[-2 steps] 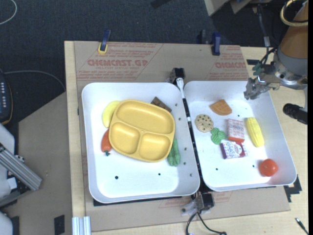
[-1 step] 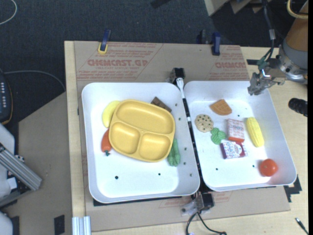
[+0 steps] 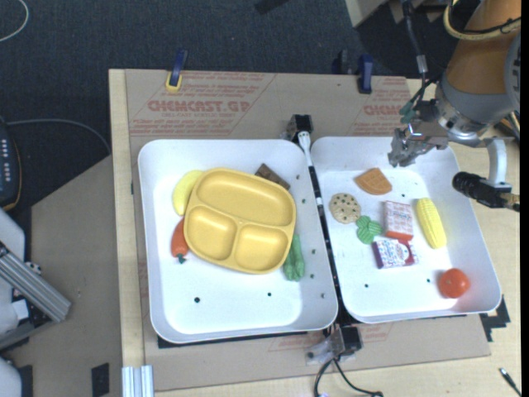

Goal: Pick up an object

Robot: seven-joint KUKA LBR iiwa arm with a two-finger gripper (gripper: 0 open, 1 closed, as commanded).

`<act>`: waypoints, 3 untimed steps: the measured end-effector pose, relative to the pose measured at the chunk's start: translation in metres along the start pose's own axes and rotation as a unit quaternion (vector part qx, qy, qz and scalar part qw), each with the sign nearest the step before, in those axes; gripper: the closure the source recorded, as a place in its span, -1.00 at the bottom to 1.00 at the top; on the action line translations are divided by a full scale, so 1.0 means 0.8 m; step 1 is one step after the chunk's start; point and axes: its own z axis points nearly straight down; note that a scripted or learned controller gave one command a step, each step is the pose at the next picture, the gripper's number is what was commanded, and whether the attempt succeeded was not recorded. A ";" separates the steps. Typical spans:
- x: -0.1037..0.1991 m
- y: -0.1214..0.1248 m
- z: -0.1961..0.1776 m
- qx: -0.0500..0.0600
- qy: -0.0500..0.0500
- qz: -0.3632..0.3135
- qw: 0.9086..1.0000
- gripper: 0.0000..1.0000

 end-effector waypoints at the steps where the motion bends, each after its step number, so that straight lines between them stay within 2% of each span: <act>1: 0.060 0.001 -0.014 -0.001 0.000 0.000 1.000 1.00; 2: 0.136 0.011 -0.014 -0.002 0.000 -0.001 1.000 1.00; 3: 0.212 0.006 -0.019 -0.002 0.000 -0.001 1.000 1.00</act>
